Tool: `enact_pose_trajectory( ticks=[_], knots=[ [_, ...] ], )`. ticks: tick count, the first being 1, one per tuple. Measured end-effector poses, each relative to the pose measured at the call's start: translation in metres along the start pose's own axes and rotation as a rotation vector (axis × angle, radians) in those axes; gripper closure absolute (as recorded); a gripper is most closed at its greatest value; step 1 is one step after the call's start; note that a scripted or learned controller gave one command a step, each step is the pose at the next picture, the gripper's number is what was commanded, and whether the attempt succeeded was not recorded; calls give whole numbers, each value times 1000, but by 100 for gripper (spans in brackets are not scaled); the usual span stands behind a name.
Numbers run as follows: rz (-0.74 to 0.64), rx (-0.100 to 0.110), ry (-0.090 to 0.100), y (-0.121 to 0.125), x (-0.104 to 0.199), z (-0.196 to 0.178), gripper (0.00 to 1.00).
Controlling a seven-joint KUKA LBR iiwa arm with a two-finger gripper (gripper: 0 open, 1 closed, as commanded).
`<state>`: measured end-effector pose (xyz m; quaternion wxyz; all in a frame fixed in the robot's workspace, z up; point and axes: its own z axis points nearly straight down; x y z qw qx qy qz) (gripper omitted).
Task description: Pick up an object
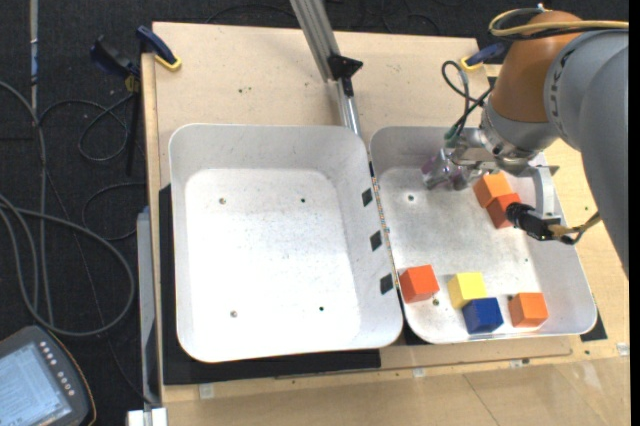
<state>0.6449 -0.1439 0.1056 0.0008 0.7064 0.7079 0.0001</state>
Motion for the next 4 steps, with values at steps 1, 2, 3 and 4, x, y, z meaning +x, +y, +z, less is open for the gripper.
enact_pose_trajectory(
  ticks=[1,2,3,4],
  knots=[
    [0,-6,-1,2,-1,-64,100],
    [0,-7,-2,6,-1,-128,100],
    [-1,-7,-1,11,0,-192,100],
    [-5,4,3,7,53,-186,100]
  ],
)
